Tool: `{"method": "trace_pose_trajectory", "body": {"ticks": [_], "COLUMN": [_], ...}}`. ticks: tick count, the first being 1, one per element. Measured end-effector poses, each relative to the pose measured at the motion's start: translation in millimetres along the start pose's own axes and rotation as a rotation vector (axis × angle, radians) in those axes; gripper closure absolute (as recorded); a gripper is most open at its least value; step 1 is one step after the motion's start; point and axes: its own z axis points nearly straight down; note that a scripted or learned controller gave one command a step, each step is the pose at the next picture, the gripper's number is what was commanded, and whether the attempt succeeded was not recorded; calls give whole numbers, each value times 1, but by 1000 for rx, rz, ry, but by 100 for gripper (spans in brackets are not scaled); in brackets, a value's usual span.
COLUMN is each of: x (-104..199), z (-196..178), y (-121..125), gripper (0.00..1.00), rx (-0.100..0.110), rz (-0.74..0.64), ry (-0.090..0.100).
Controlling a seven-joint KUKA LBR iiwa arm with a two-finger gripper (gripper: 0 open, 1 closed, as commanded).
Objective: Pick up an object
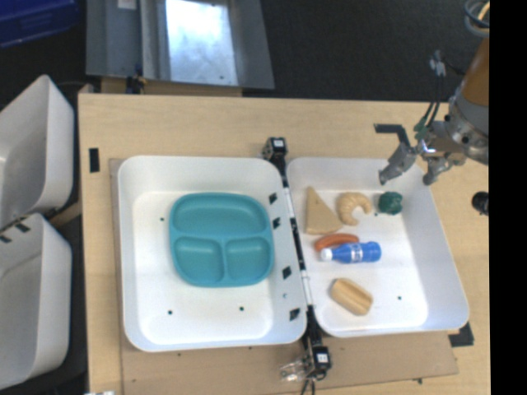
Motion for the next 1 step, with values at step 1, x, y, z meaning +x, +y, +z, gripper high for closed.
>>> {"method": "trace_pose_trajectory", "body": {"ticks": [1], "x": [1], "z": [-8], "y": [2], "gripper": [0], "rx": [-12], "rz": [-3], "ry": [-1]}}
